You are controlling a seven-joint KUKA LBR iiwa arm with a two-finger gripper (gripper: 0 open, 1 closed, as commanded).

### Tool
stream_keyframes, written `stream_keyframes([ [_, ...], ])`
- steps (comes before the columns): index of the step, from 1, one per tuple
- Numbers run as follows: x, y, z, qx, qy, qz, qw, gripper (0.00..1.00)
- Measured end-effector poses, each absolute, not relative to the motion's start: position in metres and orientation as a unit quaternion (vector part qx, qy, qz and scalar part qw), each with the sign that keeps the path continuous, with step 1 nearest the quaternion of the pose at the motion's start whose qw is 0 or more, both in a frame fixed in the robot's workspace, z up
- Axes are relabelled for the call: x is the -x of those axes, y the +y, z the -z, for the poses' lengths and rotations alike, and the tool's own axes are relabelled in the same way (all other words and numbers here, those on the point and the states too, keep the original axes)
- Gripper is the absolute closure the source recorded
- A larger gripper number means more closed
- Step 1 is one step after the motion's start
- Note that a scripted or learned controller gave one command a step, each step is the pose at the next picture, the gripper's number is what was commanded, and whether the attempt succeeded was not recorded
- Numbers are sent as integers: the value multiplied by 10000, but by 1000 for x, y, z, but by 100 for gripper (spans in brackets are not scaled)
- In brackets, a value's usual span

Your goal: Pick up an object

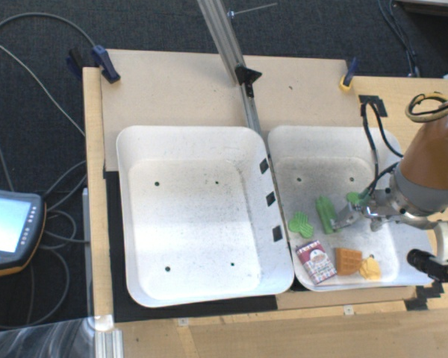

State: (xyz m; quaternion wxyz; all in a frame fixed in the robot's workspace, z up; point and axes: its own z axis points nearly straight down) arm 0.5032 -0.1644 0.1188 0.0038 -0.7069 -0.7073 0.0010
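The right bin [313,144] holds several small objects. A long green piece [326,214] lies near its middle, with a lumpy green piece [301,224] to its left. A small red and white box [315,262] lies at the front edge, beside an orange waffle-like square [349,260] and a yellow bit [370,268]. My gripper [351,215] is low in the right bin, just right of the long green piece. A small green item [354,198] shows right by the gripper's upper side; I cannot tell whether it is held.
The left bin [187,215] stands beside the right one, with black clips [269,198] on the shared wall. A metal pole [222,36] slants over the bench's back. Black cables [369,136] hang over the right bin's far corner.
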Motion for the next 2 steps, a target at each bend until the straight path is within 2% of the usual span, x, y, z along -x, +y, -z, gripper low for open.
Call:
stream_keyframes([
  [1,-503,-164,-91,7070,-7072,-6,28,0],
  [2,-504,-164,-103,7069,-7073,8,8,100],
])
